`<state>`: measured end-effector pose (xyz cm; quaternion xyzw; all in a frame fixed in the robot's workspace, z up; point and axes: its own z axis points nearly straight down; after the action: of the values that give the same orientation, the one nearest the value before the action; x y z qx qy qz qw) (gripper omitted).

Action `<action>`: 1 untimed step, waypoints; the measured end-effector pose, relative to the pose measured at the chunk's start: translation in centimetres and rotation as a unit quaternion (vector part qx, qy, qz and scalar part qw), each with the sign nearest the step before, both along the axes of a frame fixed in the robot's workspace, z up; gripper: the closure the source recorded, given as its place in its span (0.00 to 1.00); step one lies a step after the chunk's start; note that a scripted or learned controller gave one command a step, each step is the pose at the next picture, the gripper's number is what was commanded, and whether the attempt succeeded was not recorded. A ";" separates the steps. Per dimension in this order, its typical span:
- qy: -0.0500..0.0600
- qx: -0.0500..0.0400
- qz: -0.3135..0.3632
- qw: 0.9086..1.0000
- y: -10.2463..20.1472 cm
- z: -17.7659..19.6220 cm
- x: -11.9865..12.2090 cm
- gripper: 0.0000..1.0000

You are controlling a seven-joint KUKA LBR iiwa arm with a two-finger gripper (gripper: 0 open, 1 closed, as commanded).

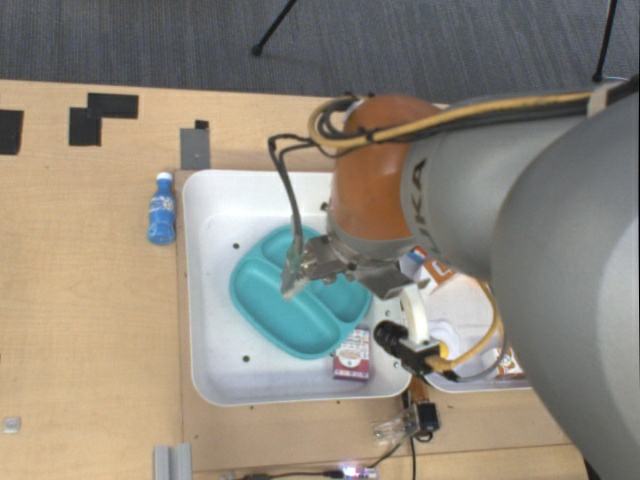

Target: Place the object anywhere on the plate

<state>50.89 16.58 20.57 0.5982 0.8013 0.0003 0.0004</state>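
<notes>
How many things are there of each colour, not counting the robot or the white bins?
Teal: 1, the plate
Blue: 1, the bottle on the bench
Maroon: 1, the small box in the bin beside the plate
Total: 3

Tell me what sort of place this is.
Probably a robot lab or test cell: a wooden bench bearing a white bin, a big cabled arm over it, and tripod legs on grey carpet behind.

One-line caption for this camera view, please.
Arm's gripper hovers over the teal plate in the left bin; small carton beside the plate.
</notes>
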 end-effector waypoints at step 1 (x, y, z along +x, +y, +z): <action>0.000 0.000 0.000 1.000 0.0 0.0 0.0 0.00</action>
<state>50.89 16.58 20.57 0.5983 0.8013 0.0003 0.0004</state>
